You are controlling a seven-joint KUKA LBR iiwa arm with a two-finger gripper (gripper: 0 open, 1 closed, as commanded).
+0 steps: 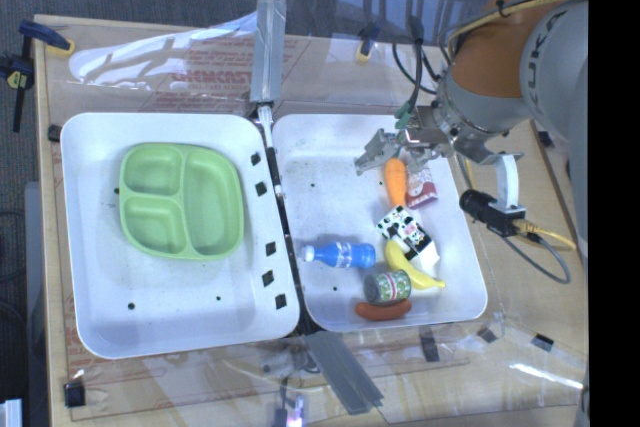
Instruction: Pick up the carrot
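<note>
Wooden counter [560,335] under clear plastic sheeting, on dark carpet; blue clamp [45,37] at the far left corner.

Left bin [90,315]: white, shallow; holds one green divided plate [182,200], three compartments, lying flat near the middle.

Right bin [300,165]: white, shallow, touching the left bin along a central seam. Contents, left to right:
- blue bottle [340,255], lying on its side, cap towards the seam;
- brown sausage [382,310], flat against the near wall;
- green can [388,287], tipped on its side, just above the sausage;
- carrot [397,183], orange, lying lengthwise in the far half, directly beneath the claw;
- cow-patterned carton [408,233], black and white, just nearer than the carrot;
- banana [415,273], yellow, beside the can and touching the carton;
- red-and-white packet [422,187], just right of the carrot.

Claw [398,147]: grey, fingers spread apart, set over the carrot's far end, nothing seen clamped between them.

Arm [500,55]: grey with orange band, entering from the right, cables trailing over the counter.
</note>
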